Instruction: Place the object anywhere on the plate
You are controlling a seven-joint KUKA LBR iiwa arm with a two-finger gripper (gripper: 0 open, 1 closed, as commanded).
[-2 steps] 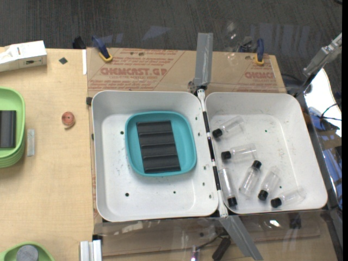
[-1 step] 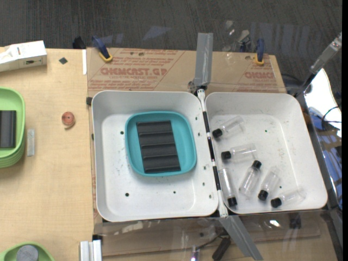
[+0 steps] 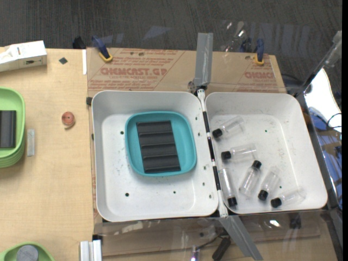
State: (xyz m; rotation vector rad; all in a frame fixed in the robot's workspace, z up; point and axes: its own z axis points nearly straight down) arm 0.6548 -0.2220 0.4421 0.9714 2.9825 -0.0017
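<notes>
Bench (image 3: pixel 49 200) is bearing 2 bins: 6 vials (image 3: pixel 239 153) are lying loose arm-side, awaiting picking; teal plate (image 3: pixel 132 145) is waiting beyond; pincer state cannot be told.

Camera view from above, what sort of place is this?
Probably a robotics lab bench: two white bins side by side, a teal plate in the left one, clear black-capped vials loose in the right.

A pale wooden bench (image 3: pixel 49 189) stands on dark grey carpet (image 3: pixel 163 15).
</notes>
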